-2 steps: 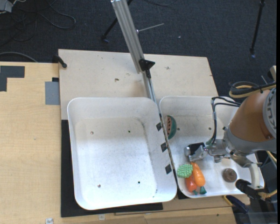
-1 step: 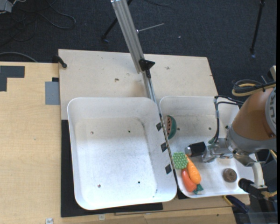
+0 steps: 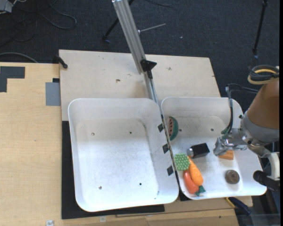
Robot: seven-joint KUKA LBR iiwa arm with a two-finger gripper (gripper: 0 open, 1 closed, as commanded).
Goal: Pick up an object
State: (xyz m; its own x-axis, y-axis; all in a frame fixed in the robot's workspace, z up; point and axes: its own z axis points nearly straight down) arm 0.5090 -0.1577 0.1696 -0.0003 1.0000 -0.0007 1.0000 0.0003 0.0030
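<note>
Clearance: left shallow white plastic bin [image 3: 85, 126] has a bare floor, smooth with a few dark specks; wide open room. Right shallow white plastic bin [image 3: 198, 109] is crowded along its left wall and lower half, with open floor near the upper rim.
Divider: slanted ribbed grey metal rail [image 3: 132, 36] runs down between the two bins, black clips along the shared edge.
Counter: pale beige board [image 3: 108, 74] under the bins, light wood panel [image 3: 23, 140] to the left.
Arm: grey, orange band above the wrist, enters over the right bin's right rim.
Hand: metal two-finger hand [image 3: 222, 147] low at the right side of the right bin, touching or just over a small orange block [image 3: 226, 155]; cannot tell whether fingers are apart or together.
Right bin contents: black boxy object [image 3: 198, 150] just left of the hand; round brown disc [image 3: 232, 176] near the lower rim; green textured square [image 3: 181, 161], orange carrot-shaped toy [image 3: 195, 172] and red piece [image 3: 189, 182] clustered at lower left; watermelon-slice toy [image 3: 172, 126] against the left wall.
</note>
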